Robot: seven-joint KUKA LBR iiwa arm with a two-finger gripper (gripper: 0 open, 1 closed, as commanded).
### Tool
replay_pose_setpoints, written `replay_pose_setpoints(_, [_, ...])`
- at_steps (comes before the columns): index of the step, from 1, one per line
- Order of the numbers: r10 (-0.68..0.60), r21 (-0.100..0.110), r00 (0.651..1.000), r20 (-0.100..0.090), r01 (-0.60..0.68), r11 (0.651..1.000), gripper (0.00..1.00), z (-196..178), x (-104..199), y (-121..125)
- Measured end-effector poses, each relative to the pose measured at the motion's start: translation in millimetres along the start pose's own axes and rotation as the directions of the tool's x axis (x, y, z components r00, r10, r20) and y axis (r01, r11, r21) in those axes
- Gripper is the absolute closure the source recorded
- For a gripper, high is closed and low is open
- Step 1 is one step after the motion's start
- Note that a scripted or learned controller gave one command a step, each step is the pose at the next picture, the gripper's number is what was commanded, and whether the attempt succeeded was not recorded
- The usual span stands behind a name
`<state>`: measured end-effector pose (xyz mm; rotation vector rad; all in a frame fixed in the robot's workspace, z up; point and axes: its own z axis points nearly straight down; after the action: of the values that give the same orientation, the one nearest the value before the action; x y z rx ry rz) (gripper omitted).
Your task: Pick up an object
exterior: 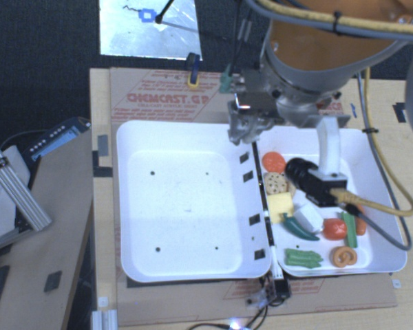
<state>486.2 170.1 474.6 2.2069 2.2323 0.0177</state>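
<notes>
Two bins are sitting side by side on the bench, the left bin [179, 205] touching the right bin [382, 243] along a middle seam. All the toy food is lying in the right one: tomato [274, 161] at the back, cookie [276, 183] in front of it, cheese [280, 203] next, then beans [303, 258] and pretzel [343, 256] nearest the front. The gripper [246, 130] is hanging over the seam's far end.

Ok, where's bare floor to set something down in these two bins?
The left shallow white bin offers bare floor from its outer rim to the central divider. The right white bin is crowded along the divider: cracker, yellow block, green pods. Bare strip by its right rim.
</notes>
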Motion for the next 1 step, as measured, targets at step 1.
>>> replay_pose_setpoints(1, [0.006,0.001,1.000,0.003,-0.006,1.000,1.00,-64.1,-2.6,0.9])
